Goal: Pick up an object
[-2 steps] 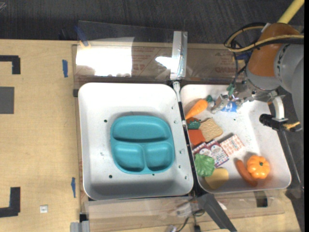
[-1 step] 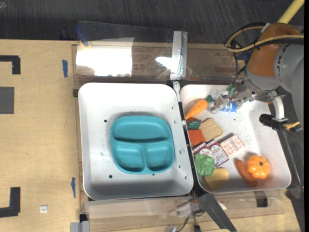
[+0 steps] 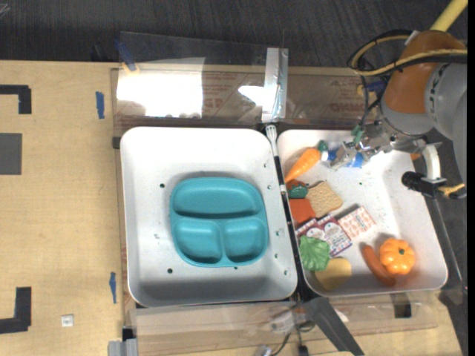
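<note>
Toys lie in the right bin (image 3: 427, 221) while the arm (image 3: 423, 87) reaches over its far corner.
Jaws (image 3: 358, 153) hang low by the bin's back edge, just right of a toy carrot (image 3: 304, 162); whether they are apart or together, I cannot tell. A cracker (image 3: 323, 196), a printed card (image 3: 345, 227), a green leafy toy (image 3: 313, 252) and a small pumpkin (image 3: 397, 255) lie nearer the front. The left bin (image 3: 141, 199) holds a teal divided tray (image 3: 219, 219).

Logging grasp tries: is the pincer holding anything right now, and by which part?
It cannot be told. The pincer sits low over the right bin's far corner near the toy carrot, and nothing is visibly held.
</note>
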Robot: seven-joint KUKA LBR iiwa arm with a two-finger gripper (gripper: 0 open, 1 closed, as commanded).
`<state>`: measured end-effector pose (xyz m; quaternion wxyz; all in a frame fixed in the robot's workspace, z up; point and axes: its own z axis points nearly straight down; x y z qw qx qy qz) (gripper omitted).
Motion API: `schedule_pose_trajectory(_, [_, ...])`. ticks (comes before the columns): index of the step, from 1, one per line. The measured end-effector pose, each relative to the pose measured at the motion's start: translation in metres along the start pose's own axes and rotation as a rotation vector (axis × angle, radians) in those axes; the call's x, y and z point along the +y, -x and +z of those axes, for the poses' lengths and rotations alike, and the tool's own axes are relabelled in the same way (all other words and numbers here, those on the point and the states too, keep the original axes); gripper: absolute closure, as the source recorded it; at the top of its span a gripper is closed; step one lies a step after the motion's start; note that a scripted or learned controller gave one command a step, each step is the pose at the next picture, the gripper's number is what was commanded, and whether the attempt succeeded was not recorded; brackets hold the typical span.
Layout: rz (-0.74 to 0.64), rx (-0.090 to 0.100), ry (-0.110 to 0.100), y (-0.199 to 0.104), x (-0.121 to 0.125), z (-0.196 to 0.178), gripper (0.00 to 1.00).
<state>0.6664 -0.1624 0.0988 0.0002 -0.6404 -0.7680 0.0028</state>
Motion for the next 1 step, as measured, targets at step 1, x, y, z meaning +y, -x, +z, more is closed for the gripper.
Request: schedule_pose_trajectory(1, [0.054, 0.003, 0.02, -0.0862, 0.0199, -0.0941, 1.0])
